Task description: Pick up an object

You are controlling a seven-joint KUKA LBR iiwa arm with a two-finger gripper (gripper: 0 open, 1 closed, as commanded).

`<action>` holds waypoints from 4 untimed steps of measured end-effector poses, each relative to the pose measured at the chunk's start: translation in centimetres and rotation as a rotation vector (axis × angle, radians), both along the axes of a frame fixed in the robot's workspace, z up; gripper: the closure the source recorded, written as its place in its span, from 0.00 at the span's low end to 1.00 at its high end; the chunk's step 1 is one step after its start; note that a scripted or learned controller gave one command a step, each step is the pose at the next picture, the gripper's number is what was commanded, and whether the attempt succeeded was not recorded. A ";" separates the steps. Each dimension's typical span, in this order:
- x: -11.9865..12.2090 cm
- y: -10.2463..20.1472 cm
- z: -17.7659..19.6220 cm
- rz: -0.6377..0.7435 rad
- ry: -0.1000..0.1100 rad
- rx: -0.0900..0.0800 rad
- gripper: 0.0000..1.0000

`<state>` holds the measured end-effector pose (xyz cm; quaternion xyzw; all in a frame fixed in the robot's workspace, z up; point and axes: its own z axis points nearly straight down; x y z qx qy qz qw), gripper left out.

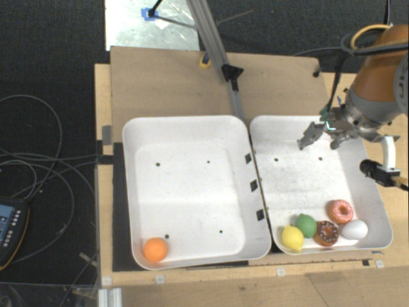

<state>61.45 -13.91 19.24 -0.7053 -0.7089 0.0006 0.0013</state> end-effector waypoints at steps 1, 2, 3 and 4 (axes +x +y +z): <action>0.1 0.0 0.2 0.000 -0.003 -0.001 0.00; 0.5 -0.7 -5.6 -0.004 0.001 -0.001 0.00; 0.4 -0.6 -10.4 -0.004 0.000 -0.001 0.00; 0.6 -0.7 -9.0 -0.003 -0.007 -0.002 1.00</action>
